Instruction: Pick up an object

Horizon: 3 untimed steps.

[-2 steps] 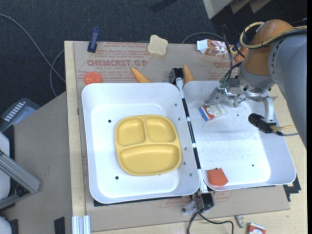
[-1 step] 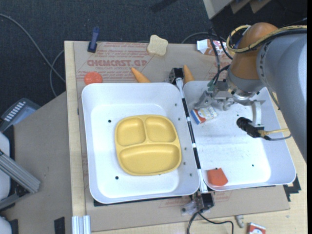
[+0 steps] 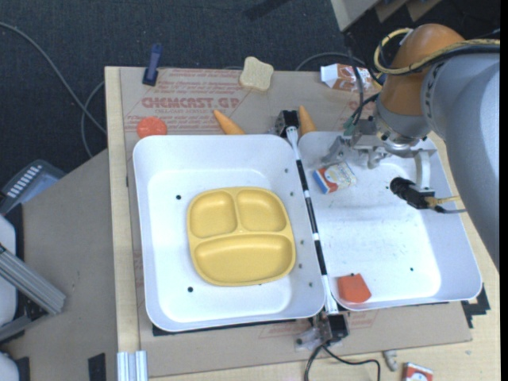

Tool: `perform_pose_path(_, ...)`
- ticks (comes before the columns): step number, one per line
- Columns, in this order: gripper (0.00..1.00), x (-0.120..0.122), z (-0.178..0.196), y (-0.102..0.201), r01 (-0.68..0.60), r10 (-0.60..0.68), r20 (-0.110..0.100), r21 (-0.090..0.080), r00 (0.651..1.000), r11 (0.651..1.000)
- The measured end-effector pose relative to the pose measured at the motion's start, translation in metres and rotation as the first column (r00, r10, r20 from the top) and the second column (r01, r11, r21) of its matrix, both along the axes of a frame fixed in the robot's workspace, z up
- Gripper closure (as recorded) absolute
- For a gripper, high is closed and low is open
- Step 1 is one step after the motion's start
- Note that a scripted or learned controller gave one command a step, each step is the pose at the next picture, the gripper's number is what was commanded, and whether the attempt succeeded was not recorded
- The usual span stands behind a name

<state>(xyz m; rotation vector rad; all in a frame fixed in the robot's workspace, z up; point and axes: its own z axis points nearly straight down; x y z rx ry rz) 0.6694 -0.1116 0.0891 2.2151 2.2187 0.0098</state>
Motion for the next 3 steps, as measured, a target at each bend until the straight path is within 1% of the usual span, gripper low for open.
perform_pose_path(1,0.00,-0.0123,0.0004,0.0174,0.001,-0.001,0.002,-0.002,1.000,1.000)
perform_pose_path(2,0.00,-0.0139,0.0009,0.0157,0.002,-0.002,0.003,0.000,1.000,1.000)
perform_pose_path(3,0.00,-0.0101,0.0002,0.0169,0.001,-0.001,0.002,-0.001,1.000,1.000)
